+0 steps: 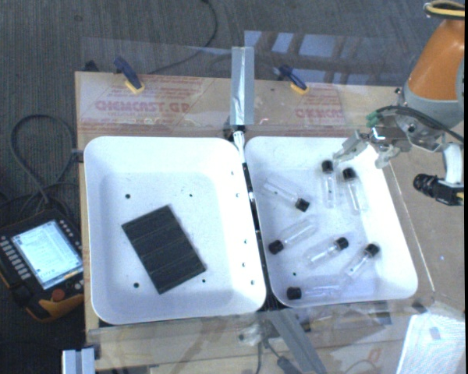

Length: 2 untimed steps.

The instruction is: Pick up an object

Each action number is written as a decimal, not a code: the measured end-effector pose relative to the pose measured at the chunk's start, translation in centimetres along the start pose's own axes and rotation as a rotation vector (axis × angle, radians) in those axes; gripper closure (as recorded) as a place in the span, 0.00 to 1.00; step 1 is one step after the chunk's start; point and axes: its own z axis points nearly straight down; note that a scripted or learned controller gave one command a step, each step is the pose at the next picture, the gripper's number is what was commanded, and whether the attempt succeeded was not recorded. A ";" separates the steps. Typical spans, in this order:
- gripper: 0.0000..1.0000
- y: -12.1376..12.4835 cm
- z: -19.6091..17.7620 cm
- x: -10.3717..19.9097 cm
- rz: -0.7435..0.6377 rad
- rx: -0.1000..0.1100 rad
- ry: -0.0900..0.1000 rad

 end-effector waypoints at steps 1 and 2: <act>0.00 0.0 12.9 1.2 -0.035 -0.008 0.004; 1.00 -0.2 12.2 1.1 -0.035 -0.002 0.003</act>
